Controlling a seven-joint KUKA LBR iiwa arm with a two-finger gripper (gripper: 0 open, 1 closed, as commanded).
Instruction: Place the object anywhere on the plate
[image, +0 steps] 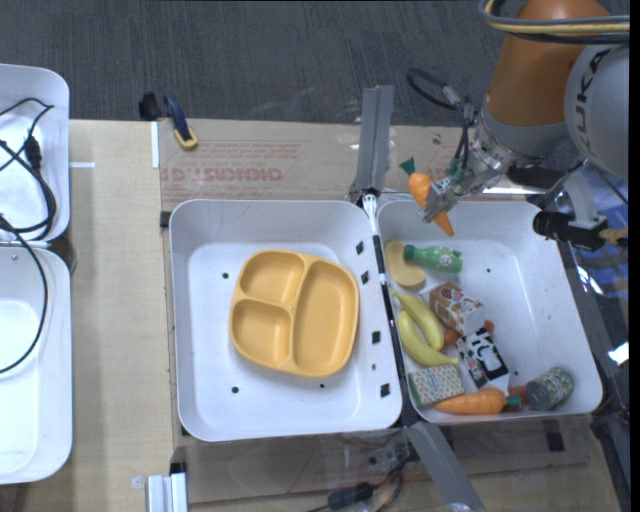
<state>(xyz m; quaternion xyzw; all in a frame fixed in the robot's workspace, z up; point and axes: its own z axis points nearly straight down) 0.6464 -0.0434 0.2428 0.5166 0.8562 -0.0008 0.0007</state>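
A yellow plate (295, 312) with three compartments lies in the left bin (200, 330). My gripper (440, 198) hangs over the far left corner of the right bin (540, 250), above its floor. It is shut on a small orange toy carrot (419, 186) with a green top. The carrot's leafy end sticks out to the upper left and its tip pokes out below the fingers. The carrot is to the right of the plate, beyond the divider between the bins.
The right bin holds a green bottle (436, 258), bananas (420, 332), a second carrot (470, 403), a can (551, 386), and small packets (455, 305). A metal post (375, 140) stands behind the bins' shared wall. Cables lie on white trays at far left.
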